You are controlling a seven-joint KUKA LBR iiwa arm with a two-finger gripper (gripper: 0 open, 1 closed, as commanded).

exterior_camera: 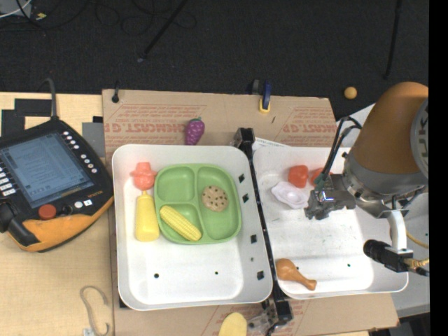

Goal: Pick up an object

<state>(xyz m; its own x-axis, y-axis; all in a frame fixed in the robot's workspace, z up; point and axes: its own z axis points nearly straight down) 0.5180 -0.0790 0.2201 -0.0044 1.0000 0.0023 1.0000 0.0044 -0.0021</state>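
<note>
Beside the jaws (pixel 318 208); pale, crumpled object (pixel 288 194).

The hand (pixel 318 205) hovers over the right bin (pixel 336 257) beside a white object (pixel 288 195).

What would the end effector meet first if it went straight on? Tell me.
Pointing down and toward the view's left, the end effector would probably meet the white crumpled object in the right bin first, though its height above the bin floor is unclear.
</note>
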